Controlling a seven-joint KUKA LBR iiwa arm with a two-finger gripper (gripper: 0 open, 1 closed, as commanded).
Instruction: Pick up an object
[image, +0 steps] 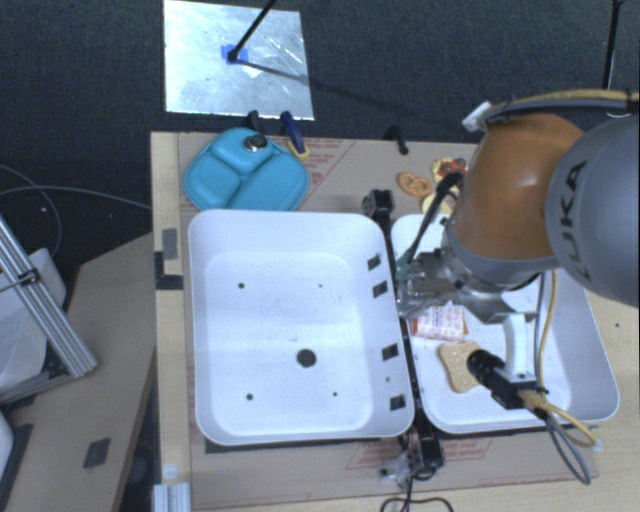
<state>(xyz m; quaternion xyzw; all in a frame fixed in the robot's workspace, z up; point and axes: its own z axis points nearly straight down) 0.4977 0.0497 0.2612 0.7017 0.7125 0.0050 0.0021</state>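
The tool (428, 292) is lowered into the right bin (590, 395), near its left wall; whether it is wide or narrow cannot be told. A red-and-white packet (441, 322) and a tan toast-shaped piece (457, 364) are seen just below it.

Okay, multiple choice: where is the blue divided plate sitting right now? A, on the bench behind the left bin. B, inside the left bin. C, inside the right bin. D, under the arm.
A: the blue plate lies on the bench just beyond the far rim of the left bin, outside both bins and well clear of the arm.
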